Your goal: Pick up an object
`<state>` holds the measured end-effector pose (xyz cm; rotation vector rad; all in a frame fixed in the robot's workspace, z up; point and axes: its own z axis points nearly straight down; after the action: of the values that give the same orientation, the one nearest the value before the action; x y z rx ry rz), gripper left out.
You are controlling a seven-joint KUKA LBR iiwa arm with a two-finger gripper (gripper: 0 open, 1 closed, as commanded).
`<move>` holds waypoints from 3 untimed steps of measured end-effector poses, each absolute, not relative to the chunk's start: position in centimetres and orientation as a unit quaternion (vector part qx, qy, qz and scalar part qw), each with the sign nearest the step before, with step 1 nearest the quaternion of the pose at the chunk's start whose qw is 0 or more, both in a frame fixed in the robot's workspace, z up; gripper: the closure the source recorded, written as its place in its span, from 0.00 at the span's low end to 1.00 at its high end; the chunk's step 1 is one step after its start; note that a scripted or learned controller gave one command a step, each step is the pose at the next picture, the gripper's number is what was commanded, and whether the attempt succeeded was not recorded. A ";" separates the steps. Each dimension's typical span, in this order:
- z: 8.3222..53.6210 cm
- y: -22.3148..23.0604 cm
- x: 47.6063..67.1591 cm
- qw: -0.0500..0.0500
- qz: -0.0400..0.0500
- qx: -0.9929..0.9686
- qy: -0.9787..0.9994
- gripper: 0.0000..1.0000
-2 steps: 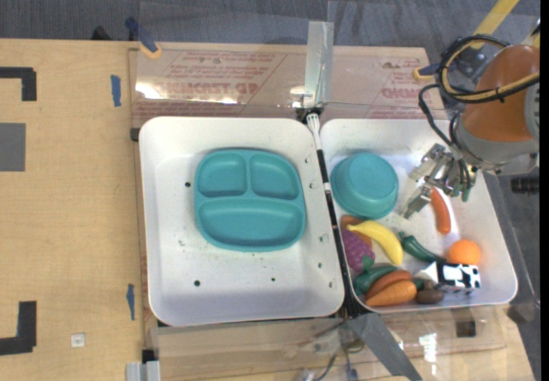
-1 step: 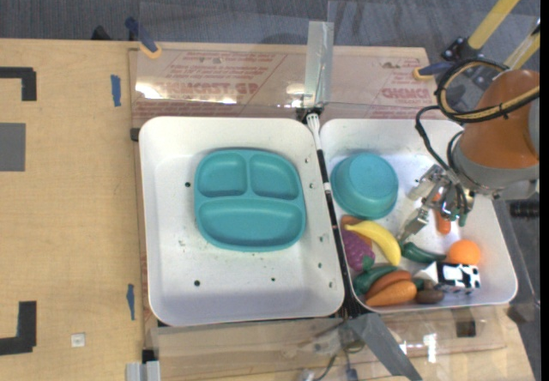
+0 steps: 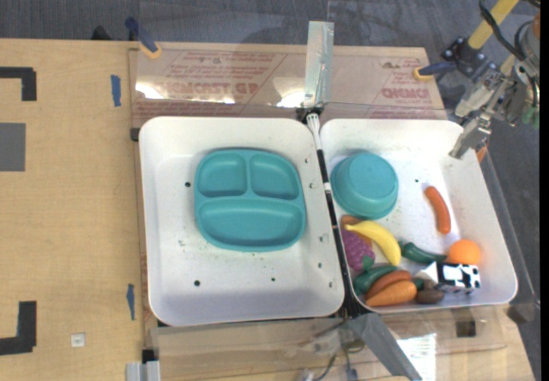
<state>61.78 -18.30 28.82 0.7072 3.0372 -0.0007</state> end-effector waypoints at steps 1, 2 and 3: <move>17.8 -22.4 61.1 -0.003 0.000 0.269 0.963 0.00; 9.0 -19.6 60.3 0.006 0.000 0.284 0.959 0.00; 8.8 -17.3 57.3 0.004 0.001 0.310 0.951 0.00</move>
<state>57.33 -17.27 8.85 0.9707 2.9791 0.0016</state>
